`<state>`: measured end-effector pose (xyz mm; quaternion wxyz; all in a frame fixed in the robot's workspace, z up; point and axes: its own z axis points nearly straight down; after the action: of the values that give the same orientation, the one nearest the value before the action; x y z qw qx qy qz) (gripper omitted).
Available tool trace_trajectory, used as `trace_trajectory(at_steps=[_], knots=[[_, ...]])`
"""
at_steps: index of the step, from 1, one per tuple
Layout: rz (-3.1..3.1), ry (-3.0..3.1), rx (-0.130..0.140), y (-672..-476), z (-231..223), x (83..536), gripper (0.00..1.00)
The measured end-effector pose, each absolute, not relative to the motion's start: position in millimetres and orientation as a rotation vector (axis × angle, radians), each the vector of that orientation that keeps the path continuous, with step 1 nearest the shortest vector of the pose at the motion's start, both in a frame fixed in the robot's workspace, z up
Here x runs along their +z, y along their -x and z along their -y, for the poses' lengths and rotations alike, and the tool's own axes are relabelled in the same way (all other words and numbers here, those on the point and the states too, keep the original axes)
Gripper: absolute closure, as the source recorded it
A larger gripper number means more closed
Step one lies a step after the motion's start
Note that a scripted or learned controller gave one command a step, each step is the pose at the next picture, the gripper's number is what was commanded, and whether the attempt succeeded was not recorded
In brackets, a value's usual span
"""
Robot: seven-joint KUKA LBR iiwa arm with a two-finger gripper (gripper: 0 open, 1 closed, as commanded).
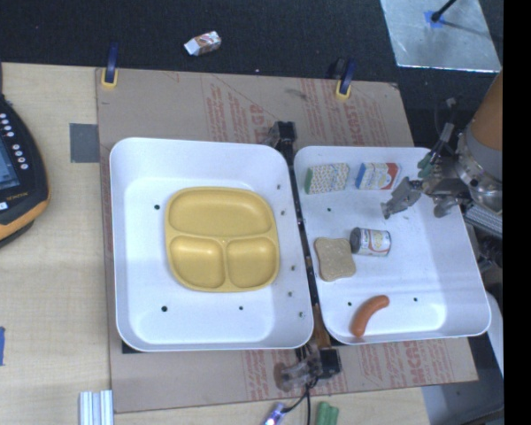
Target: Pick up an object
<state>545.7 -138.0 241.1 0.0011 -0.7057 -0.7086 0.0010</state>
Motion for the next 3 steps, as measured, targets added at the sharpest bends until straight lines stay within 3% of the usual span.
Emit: trace_trajectory(at_steps=[1, 2, 3], knots=[[2.225, 2.214, 0.007, -594.3, 126, 178, 0.00], [2.228, 2.217, -0.001, -562.8, 136, 94, 0.00], [2.233, 2.214, 0.001, -563.4, 137, 105, 1.00]])
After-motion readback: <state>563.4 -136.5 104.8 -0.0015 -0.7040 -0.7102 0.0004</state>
